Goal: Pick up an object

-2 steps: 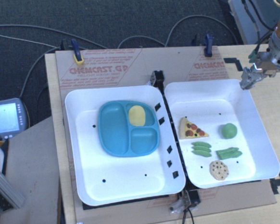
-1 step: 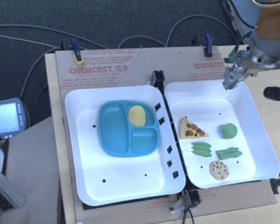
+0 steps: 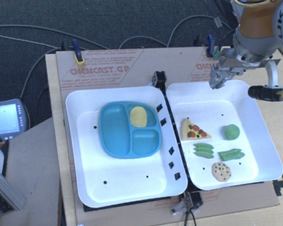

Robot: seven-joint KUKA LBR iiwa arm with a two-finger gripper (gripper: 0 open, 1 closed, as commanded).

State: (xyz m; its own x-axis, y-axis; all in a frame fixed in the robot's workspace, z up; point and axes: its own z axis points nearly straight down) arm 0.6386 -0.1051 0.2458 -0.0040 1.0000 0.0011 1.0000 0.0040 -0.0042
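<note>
**White bins, toy food laid out; gripper over far rim of right bin**

Grey arm with orange band enters from the right of the camera view. The gripper [image 3: 218, 81] hangs above the far edge of the right bin [image 3: 259, 125], near that bin's far left corner. Nothing is visible between its tips. How far the gripper is open cannot be read at this angle.

Right bin contents, none in contact with the gripper:
- pizza slice [image 3: 193, 130], left side of bin, point toward the right
- green ball [image 3: 232, 131], right of the pizza slice, well apart from it
- green pea pod [image 3: 203, 150], just below the pizza slice
- second green pod [image 3: 231, 154], right of the first, near it, not touching
- cookie [image 3: 221, 171], nearest the near rim, below and between the two pods

All five lie flat on the bin floor, well apart from the gripper.

Left bin [image 3: 86, 153] holds a blue divided tray [image 3: 114, 131]. A yellow piece [image 3: 138, 116] sits in the tray's far right compartment.

Both bins rest on a brown board [image 3: 103, 64] printed with red lettering. Board is clamped at its far edge by a blue-and-yellow clamp [image 3: 78, 51] on the left. Small screen [image 3: 4, 117] sits off the bench on the far left.
</note>
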